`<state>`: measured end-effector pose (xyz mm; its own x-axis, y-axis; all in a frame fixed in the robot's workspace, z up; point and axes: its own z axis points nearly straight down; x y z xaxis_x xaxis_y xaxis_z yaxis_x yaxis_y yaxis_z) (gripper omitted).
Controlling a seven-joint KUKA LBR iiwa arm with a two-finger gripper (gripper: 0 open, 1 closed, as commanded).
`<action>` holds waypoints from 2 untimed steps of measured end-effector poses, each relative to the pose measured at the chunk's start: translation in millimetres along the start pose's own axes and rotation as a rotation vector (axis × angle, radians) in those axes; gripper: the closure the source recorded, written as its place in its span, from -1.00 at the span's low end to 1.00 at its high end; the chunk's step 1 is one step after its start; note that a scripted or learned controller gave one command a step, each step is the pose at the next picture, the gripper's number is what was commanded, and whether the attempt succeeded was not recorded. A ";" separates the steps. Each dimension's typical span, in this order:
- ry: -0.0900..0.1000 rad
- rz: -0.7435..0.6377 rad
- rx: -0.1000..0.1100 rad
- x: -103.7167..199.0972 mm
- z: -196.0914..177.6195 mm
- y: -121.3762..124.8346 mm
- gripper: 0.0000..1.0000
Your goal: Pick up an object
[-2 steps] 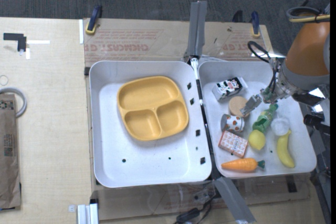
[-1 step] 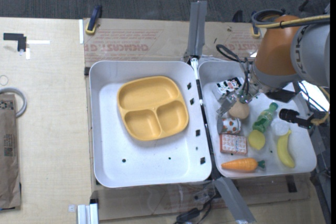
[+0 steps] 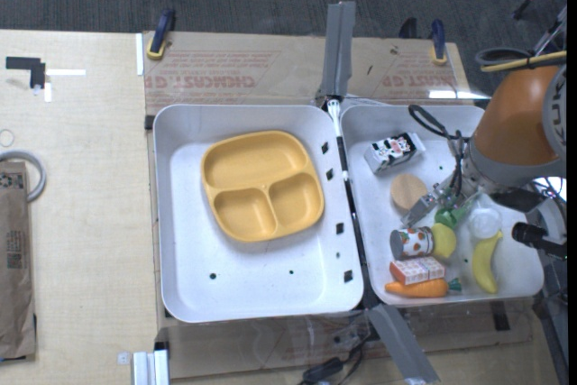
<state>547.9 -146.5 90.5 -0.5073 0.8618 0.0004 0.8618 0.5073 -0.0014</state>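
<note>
The arm enters from the right edge of the frame, and its gripper (image 3: 431, 205) hangs low over the middle of the right bin (image 3: 523, 288). Whether it is open or closed cannot be told. Just below it in the frame lie a small can (image 3: 410, 242) and a yellow lemon (image 3: 444, 241), with a banana (image 3: 487, 261) further right. A carrot (image 3: 416, 288) lies along the bin's lower edge. The left bin (image 3: 180, 275) holds a yellow divided plate (image 3: 262, 185).
</note>
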 end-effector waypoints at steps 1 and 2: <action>0.000 0.138 0.000 -20.8 -0.2 83.2 -1.00; 0.001 0.281 0.002 15.7 0.5 48.9 -1.00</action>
<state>582.2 -108.2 90.0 -0.2487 0.9686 0.0009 0.9686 0.2487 -0.0036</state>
